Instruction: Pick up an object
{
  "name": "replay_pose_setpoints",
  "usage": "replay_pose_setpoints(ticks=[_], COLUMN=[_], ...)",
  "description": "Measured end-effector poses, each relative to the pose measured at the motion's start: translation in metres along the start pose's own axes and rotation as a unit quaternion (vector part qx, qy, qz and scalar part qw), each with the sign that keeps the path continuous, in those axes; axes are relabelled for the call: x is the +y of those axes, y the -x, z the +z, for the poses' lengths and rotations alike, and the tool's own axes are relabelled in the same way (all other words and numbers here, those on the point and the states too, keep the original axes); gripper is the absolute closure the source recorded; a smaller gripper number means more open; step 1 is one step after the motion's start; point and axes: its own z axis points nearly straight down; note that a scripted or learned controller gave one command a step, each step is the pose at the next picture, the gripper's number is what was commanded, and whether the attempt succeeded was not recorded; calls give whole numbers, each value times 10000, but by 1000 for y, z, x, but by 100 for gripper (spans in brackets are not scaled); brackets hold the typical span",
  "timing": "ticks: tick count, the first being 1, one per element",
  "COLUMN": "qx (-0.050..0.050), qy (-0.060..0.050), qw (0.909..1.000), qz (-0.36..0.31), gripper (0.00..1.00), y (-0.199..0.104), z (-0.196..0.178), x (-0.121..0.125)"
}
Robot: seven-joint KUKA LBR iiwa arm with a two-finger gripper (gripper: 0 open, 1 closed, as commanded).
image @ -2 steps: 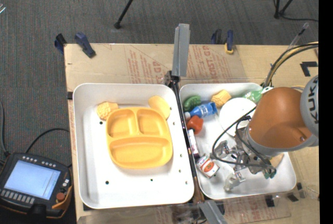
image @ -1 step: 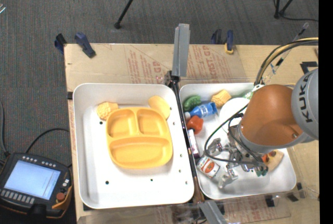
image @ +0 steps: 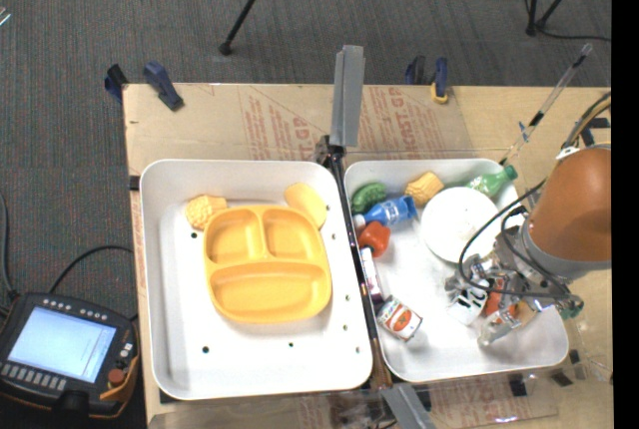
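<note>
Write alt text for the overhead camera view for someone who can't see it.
A grey robot arm reaches from the right into the right white bin, its tool low among small items beside a white plate. The left white bin holds a yellow divided tray.

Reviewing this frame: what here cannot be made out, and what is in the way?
- Gripper, camera view: its finger state is lost in wrist hardware and cables.
- Clear item under the gripper: partly covered by it, so its identity and whether it is gripped are unclear.
- Small can: label too small to read.
- White plate: lower right part hidden by cables and the arm.
</note>
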Motion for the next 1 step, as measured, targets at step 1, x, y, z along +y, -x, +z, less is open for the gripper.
replay_pose_setpoints(ticks=[1], qx=[3], qy=[21], qw=[10000], qz=[-55], gripper=[0], y=[-2], z=[1], x=[50])
